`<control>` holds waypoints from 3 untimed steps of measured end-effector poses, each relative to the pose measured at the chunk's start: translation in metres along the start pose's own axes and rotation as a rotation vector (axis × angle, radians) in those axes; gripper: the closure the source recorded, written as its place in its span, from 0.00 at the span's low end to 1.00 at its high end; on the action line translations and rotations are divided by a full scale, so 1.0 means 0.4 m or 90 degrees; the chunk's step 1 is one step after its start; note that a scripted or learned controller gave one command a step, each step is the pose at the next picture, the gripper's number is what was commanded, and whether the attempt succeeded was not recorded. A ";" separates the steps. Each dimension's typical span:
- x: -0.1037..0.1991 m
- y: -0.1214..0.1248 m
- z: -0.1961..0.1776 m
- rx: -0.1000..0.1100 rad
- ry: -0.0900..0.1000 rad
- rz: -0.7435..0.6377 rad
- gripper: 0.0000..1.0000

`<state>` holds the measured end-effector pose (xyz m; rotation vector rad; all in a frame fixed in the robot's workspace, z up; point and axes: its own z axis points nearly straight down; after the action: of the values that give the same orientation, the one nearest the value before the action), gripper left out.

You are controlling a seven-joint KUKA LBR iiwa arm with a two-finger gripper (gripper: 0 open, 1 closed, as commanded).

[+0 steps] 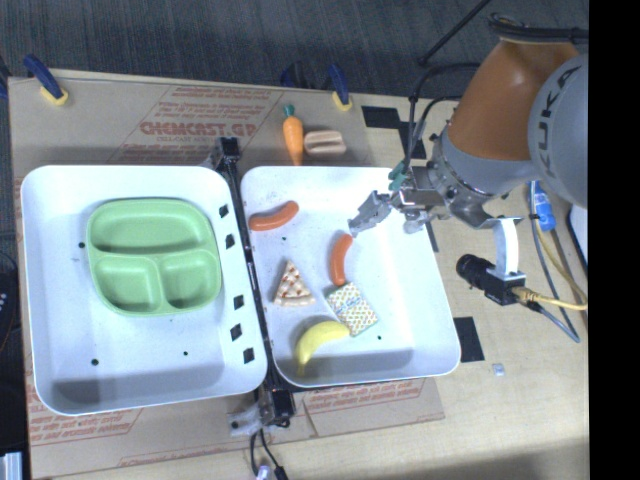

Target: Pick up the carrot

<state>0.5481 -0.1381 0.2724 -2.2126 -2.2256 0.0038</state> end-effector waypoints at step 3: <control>0.244 0.274 0.012 -0.002 0.000 -0.070 0.00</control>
<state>0.6570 -0.0398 0.2672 -2.0895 -2.3453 0.0002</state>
